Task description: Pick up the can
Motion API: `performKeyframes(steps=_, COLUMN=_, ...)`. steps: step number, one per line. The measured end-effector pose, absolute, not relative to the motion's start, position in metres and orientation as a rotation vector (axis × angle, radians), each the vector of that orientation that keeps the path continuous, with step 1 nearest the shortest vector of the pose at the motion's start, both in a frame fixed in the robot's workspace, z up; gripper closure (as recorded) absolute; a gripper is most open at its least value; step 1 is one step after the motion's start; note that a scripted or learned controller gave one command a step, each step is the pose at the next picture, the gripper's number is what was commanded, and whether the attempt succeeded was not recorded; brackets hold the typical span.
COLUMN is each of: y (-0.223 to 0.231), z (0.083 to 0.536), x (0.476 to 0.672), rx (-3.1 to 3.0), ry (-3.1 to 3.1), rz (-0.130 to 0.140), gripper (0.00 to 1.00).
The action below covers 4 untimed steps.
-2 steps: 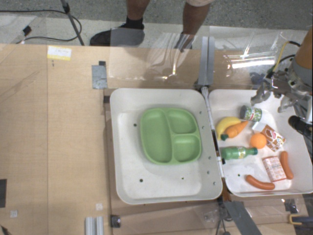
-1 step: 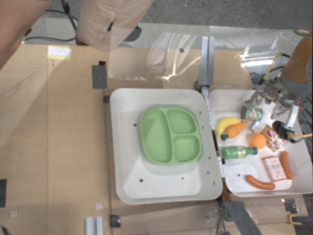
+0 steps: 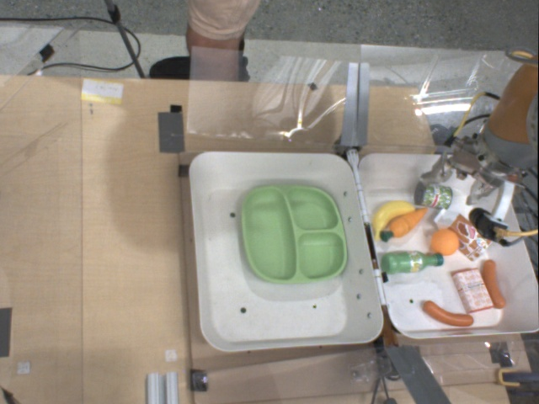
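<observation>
Resting in the far part of the right-hand bin [image 3: 396, 179], the can [image 3: 436, 196] is shown with a green, white and red label; it appears to lie on its side, though the view is too small for this to be certain. The gripper [image 3: 453, 173] is seen just above the can in the picture, very close to it or touching it, and it cannot be told whether the jaws are open or closed, nor whether anything is held. The grey arm with its orange band [image 3: 515, 116] is seen reaching in from the right edge.

Just in front of the can, a banana [image 3: 389, 215] and a carrot [image 3: 410, 222] are laid together, touching. Beside them an orange [image 3: 445, 241] is placed, with a red and white patterned packet [image 3: 470, 239] against it. Nearer the front edge, a green bottle [image 3: 410, 263] is laid on its side, and a pink packet [image 3: 472, 290] is flanked by one sausage [image 3: 493, 284] and, further forward, another sausage [image 3: 447, 314].

In the left-hand bin [image 3: 210, 310], a green divided plate [image 3: 295, 232] is set near the middle. Both bins are borne by a pale wooden bench [image 3: 84, 225].
</observation>
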State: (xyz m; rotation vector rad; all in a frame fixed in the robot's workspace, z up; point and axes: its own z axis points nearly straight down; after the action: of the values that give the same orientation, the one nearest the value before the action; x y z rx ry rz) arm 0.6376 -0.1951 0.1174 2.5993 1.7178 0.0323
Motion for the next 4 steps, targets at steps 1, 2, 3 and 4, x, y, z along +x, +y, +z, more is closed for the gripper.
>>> performKeyframes(steps=1, y=-0.197, z=0.111, x=0.646, rx=2.598, ry=1.707, rz=0.047, gripper=0.0)
performKeyframes(steps=2, y=-0.197, z=0.125, x=0.648, rx=2.588, ry=1.711, rz=0.052, gripper=1.0)
performKeyframes(steps=3, y=-0.197, z=0.124, x=0.647, rx=2.588, ry=1.713, rz=0.05, gripper=0.0)
performKeyframes(steps=4, y=-0.16, z=0.092, x=0.637, rx=2.697, ry=1.606, rz=0.005, gripper=0.0)
